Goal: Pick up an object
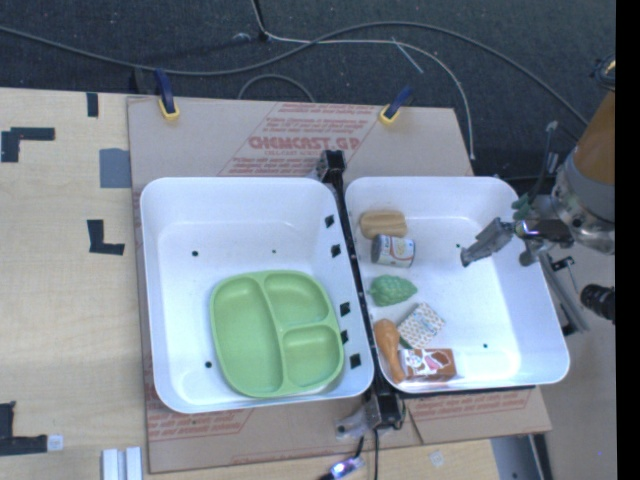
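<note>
The right bin (520, 363) holds several small objects along its left side: a brown bread roll (383, 222), a small silver can (394, 251), a green leafy piece (393, 290), a checkered packet (421, 324), an orange carrot (388, 349) and a red and white box (432, 364). My gripper (503, 249) hangs over the right part of this bin, well to the right of the can. It is open, with nothing between its fingers (481, 244).
A green divided plate (278, 332) lies in the left bin (170, 218). A black divider (345, 258) runs between the two bins. Cables (300, 43) trail across the dark floor behind the bench. The right bin's right half is bare white floor.
</note>
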`<state>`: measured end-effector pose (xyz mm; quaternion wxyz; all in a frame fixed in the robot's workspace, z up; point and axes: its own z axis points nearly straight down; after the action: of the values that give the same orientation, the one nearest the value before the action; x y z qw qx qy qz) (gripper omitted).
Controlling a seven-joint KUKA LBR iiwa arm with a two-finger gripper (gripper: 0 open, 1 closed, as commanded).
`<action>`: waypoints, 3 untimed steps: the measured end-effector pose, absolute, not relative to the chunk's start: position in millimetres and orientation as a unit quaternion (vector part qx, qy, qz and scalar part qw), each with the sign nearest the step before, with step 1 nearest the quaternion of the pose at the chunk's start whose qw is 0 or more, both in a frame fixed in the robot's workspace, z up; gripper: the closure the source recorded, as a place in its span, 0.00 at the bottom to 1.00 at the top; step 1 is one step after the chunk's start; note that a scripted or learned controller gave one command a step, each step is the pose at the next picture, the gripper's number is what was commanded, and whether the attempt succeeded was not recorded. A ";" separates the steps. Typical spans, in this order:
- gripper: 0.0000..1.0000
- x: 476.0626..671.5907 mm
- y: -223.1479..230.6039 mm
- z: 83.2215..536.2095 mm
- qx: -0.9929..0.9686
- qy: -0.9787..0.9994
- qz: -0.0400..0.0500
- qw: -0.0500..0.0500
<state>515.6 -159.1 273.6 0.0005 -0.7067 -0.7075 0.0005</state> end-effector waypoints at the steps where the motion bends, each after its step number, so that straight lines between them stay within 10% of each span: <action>1: 0.00 507.4 -163.4 225.7 -0.707 -0.707 0.001 0.001; 3: 0.00 498.5 -152.1 130.8 -0.707 -0.707 0.002 0.002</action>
<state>498.5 -152.1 130.8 0.0025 -0.7071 -0.7071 0.0018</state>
